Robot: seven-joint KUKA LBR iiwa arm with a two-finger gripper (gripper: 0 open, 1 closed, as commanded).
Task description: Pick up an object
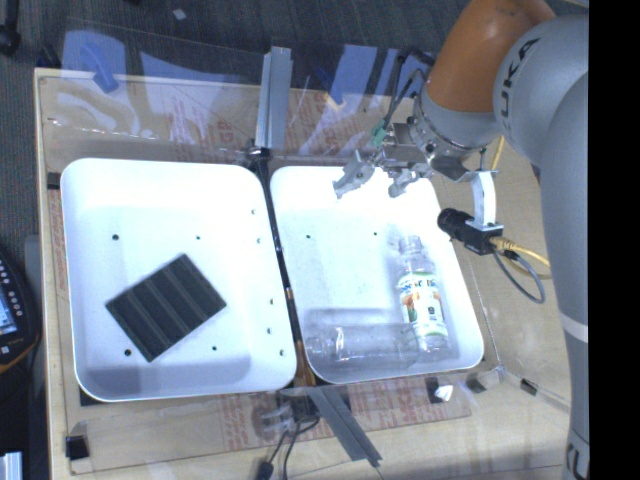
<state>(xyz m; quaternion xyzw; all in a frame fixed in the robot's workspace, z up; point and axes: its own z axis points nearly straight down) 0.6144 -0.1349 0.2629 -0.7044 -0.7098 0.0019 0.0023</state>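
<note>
Two bins sit side by side on the bench (pixel 140 423), their inner rims touching along the middle. The left bin (pixel 90 193) holds a ridged pad (pixel 165 306), lying flat and turned at a slant, toward the bin's front left corner and apart from every wall. The right bin (pixel 320 208) holds two bottles. One bottle (pixel 421 293) lies along the right wall, cap toward the back, base toward the front right corner. The other bottle (pixel 362 341) lies along the front wall, crosswise to the first, its right end just beside the first bottle's base. The gripper (pixel 372 180) hangs over the right bin's back edge, behind both bottles. The arm (pixel 530 58) reaches in from the bench's back right corner.
</note>
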